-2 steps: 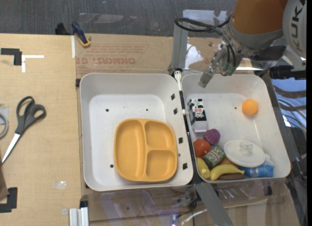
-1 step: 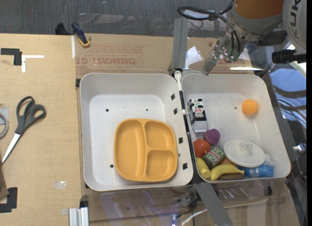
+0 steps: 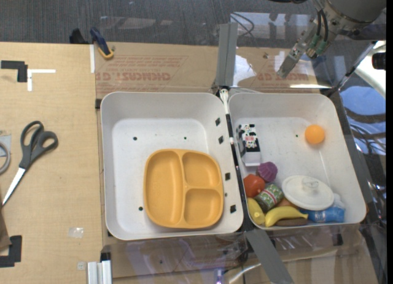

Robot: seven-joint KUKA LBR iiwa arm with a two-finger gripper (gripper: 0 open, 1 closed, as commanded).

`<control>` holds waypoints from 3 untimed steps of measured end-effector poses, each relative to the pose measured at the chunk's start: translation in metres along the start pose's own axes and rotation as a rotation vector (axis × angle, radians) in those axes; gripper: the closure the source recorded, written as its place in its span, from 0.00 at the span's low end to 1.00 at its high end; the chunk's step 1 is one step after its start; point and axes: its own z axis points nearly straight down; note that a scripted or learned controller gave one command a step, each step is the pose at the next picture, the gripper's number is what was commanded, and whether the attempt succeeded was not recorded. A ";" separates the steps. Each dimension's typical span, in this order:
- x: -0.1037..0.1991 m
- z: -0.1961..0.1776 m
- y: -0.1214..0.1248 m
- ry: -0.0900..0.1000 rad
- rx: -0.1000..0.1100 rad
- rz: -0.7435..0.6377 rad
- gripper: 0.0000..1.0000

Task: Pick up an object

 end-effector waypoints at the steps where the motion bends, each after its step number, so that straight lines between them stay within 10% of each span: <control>1: -0.001 -0.009 0.001 -0.003 0.000 -0.003 1.00; 2: -0.044 -0.043 -0.117 0.000 0.001 0.198 1.00; 3: -0.091 -0.018 -0.107 -0.001 -0.001 -0.447 1.00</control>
